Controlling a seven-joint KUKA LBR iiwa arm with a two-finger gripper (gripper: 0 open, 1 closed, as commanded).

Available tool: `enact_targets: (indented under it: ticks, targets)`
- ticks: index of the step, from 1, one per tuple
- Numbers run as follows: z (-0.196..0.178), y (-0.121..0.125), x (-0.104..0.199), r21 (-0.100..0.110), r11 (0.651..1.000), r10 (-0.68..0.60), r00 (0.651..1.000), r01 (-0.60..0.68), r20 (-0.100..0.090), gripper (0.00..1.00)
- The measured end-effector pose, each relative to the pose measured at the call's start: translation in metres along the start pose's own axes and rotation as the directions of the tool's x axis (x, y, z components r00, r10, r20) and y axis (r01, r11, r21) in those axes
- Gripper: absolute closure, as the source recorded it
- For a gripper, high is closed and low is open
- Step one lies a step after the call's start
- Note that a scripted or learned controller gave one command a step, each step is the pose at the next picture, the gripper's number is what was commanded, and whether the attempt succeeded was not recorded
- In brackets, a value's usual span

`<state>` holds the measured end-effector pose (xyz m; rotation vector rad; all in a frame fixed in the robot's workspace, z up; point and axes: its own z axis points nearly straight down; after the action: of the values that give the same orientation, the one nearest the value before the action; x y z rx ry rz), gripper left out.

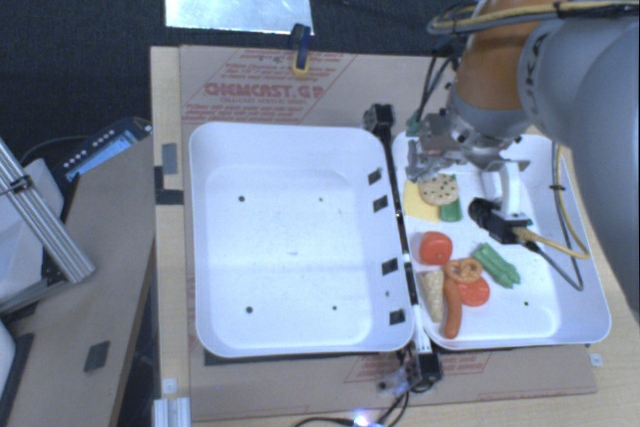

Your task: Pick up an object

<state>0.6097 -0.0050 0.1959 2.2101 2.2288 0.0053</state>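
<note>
Camera view, gripper (432,158) (grip unclear) over cookie (438,189) and cheese (419,204), tomato (435,248), sausage (453,309), green pepper (497,265) crowded nearby

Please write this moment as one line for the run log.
arm: over right bin | claw: low above cookie and cheese slice | grasp: not seen | also in bin: tomato, sausage, green beans
</note>
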Motion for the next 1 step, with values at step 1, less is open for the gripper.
enact_targets:
  ticks: [1]
  targets:
    - [-0.0323, 0.0561, 0.0793, -0.005, 1.0, -0.003, 1.0, 0.003, -0.001, 1.0]
